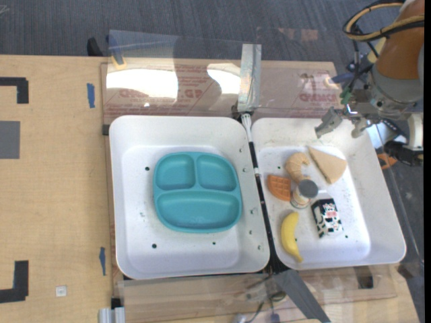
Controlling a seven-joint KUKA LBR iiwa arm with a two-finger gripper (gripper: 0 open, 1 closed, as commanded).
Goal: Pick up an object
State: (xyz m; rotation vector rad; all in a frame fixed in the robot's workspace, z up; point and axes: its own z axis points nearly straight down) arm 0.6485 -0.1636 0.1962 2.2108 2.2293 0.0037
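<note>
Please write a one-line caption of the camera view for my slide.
Gripper above the right bin holding banana and other items; teal divided plate in the left bin.

Banana (291,236), black-and-white carton (327,218), jar (303,192), croissant (295,165), perhaps a bread wedge (328,163), clustered in right bin (384,244).
</note>
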